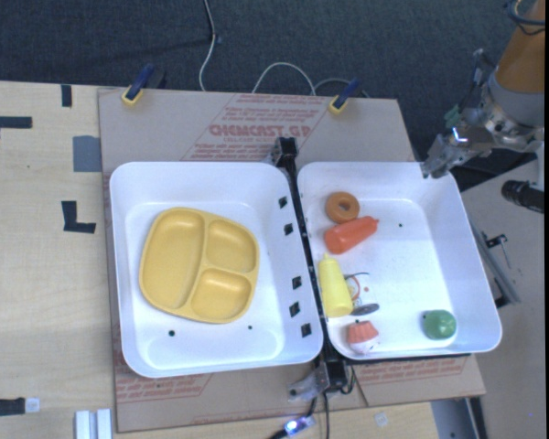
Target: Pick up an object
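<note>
My claw (pixel 436 165) at right bin's (pixel 457 245) far right corner, grip state unreadable. Nearest pick: carrot (pixel 350 234), 8 o'clock from claw, long axis roughly 2–8. Donut (pixel 342 207) just beyond.

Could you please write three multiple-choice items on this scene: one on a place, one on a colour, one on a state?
1. Where does the yellow plate lie?
A. left bin
B. right bin
C. on the cardboard

2. What colour is the small ball in the right bin's near corner?
A. blue
B. green
C. white

3. Where is the gripper?
A. over the plate
B. pressed on the carrot
C. at the right bin's far right corner

Answers:
1 A, it fills the left bin.
2 B, it is plainly green.
3 C, it hangs by that rim, apart from the toys.
</note>
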Available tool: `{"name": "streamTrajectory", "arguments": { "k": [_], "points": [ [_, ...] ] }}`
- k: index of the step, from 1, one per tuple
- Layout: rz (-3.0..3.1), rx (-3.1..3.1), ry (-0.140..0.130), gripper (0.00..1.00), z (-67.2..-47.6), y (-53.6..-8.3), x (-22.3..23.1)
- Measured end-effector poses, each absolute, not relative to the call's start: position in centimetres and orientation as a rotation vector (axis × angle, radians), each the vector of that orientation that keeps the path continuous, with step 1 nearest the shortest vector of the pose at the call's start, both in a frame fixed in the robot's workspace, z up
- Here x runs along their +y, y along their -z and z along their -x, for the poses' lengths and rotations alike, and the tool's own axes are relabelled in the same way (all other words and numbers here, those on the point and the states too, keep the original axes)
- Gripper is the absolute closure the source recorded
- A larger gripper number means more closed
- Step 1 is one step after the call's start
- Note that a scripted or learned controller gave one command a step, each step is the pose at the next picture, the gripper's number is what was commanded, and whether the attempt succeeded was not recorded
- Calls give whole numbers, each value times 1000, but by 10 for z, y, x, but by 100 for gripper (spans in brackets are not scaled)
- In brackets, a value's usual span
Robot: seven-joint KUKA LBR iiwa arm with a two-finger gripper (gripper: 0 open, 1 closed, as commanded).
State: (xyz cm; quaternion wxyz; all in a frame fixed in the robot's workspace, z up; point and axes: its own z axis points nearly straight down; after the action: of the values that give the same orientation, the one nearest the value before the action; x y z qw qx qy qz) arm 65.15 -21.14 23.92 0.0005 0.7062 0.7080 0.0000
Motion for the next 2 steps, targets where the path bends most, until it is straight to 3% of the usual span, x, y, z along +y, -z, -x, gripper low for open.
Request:
{"name": "streamTrajectory", "arguments": {
  "k": [1, 2],
  "points": [
    [-2219, 2225, 1, 100, -652, -260, -210],
    [-2217, 2231, 3, 100, -649, -255, -147]
  ]
}}
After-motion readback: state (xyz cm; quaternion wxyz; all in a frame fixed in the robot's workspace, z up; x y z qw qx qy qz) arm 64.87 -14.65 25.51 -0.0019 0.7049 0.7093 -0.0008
